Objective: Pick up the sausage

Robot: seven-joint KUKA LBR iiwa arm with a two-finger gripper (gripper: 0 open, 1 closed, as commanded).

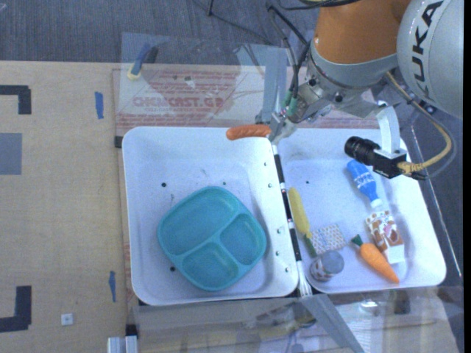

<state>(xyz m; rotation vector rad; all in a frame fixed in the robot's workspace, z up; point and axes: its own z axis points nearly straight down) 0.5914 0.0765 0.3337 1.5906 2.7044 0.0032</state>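
The grey KUKA arm (434, 35) reaches in from the upper right, its orange band (360, 9) above the wrist. Its gripper (278, 127) points down and leftward, fingers closed on the sausage's (248, 132) end.

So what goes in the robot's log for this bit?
pincer: at left bin's top rim | sausage: at pincer tip, grip unclear | tray: left bin

Open floor in the left bin, clutter in the right

We see the white left bin (147, 160) open along its far and left sides, with the teal divided plastic plate (212, 237) filling its near middle. In the white right bin (434, 256), the yellow corn cob (297, 209), blue bottle (365, 182), orange toy carrot (379, 262) and small round tin (326, 265) crowd the floor, leaving free room near its middle.
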